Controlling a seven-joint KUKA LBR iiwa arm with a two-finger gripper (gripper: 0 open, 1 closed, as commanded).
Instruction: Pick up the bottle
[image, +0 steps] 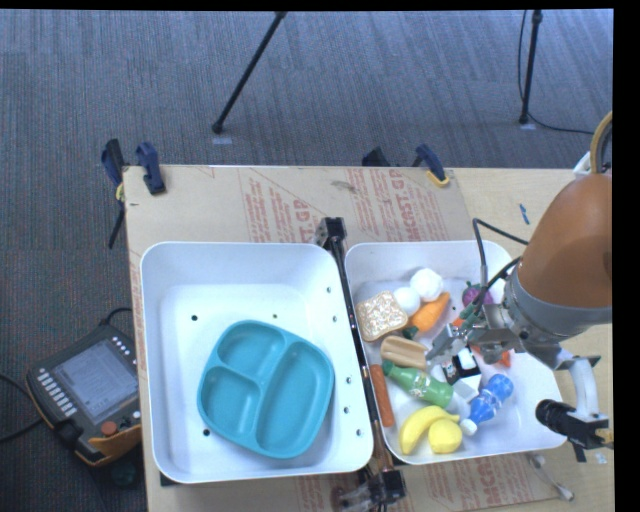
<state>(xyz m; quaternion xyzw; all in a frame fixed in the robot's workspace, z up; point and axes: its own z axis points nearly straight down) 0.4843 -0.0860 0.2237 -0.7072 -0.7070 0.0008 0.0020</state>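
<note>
End effector (462, 350) sits low in right bin (520, 425), partly masked by the arm (565, 265); finger state cannot be determined. Green bottle (418, 381) lies flat just beside it, among crowded toy food.

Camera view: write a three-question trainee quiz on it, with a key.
1. True or false: the green bottle lies on its side in the right bin.
2. Which bin holds the blue divided plate? A) left bin B) right bin
3. What yellow item lies in the right bin's near part?

Key: 1. True. 2. A. 3. The banana, beside a lemon. The gripper is over the right bin, just above the bottle in this view.
</note>
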